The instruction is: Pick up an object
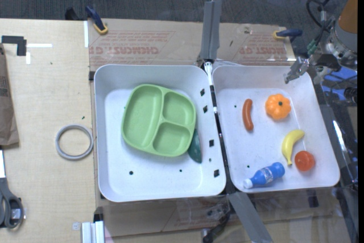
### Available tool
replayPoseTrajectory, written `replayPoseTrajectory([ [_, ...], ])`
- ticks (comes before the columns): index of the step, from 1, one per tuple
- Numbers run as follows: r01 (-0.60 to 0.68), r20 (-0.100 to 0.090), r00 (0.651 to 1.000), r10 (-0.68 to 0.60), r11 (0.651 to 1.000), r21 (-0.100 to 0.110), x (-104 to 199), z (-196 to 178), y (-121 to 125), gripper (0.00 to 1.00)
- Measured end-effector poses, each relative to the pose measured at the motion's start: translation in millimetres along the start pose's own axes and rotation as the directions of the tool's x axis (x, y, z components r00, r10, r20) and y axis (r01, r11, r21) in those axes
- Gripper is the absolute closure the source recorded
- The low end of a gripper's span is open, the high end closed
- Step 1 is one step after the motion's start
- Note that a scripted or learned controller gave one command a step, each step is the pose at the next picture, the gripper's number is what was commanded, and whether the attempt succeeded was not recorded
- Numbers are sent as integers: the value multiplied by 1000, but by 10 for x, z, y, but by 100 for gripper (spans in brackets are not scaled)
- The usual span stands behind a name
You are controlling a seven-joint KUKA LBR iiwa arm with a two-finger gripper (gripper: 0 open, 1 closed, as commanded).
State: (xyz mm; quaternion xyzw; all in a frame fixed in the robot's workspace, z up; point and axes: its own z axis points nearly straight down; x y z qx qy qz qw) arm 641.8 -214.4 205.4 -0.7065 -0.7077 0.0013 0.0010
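The gripper point(297, 72) hangs over the far right corner of the right bin point(230, 139), nothing between its fingers; whether they are spread I cannot tell. The small orange pumpkin point(278, 107) lies nearest, just left of it and nearer the viewer. Past it lie the sausage point(247, 115), long axis running near-to-far, the banana point(291, 144), tomato point(304, 161) and blue bottle point(265, 175). The wrist is cut off at right.

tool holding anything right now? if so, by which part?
Nothing held. The tool sits above the right bin's far corner, apart from the pumpkin and everything else.
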Motion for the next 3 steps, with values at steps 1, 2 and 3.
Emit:
replayPoseTrajectory([
  [1, 2, -1, 1000, -2, 1000, -2, 416, 1150, -169, 0],
  [2, 4, 0, 1000, -4, 1000, 1, 414, 1077, -170, 100],
  [3, -1, 0, 1000, 1, 1000, 1, 1277, 164, -899, 100],
])
